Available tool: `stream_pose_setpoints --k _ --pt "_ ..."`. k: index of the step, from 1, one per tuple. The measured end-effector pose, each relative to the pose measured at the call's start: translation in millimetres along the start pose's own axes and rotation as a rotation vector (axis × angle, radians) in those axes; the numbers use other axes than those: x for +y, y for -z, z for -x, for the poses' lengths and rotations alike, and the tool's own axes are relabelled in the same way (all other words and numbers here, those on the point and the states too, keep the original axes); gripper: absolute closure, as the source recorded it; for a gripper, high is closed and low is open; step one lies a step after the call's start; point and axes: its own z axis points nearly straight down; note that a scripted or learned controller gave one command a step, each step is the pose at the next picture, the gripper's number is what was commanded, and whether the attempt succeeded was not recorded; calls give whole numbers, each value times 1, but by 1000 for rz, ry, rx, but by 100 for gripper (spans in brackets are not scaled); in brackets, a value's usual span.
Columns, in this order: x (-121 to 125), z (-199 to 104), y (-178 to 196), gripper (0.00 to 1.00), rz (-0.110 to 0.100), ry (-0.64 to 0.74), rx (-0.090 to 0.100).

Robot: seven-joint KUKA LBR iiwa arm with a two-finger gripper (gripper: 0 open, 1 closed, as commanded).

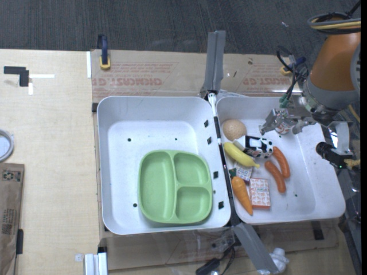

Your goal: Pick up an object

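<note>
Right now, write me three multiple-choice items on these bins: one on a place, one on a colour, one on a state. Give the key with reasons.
1. Where does the divided plate lie?
A. left bin
B. right bin
C. on the bench outside the bins

2. What colour is that plate?
A. blue
B. light green
C. red

3. How does the gripper stand to the banana?
A. closed around it
B. apart from it, above the right bin's far end
C. pressing it flat

Key: 1 A, the plate sits in the left bin. 2 B, its whole surface is light green. 3 B, white floor of the right bin shows between gripper and banana.
</note>
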Motion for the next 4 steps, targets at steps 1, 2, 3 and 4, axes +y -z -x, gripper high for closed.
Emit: stream_pose_setpoints --k 1,2,3,4 --pt "-18 44 -80 0 22 105 -5" --pt "-40 9 -84 0 1 159 0" --pt "-60 28 -103 0 1 52 1" --pt "-60 29 -95 100 1 51 0"
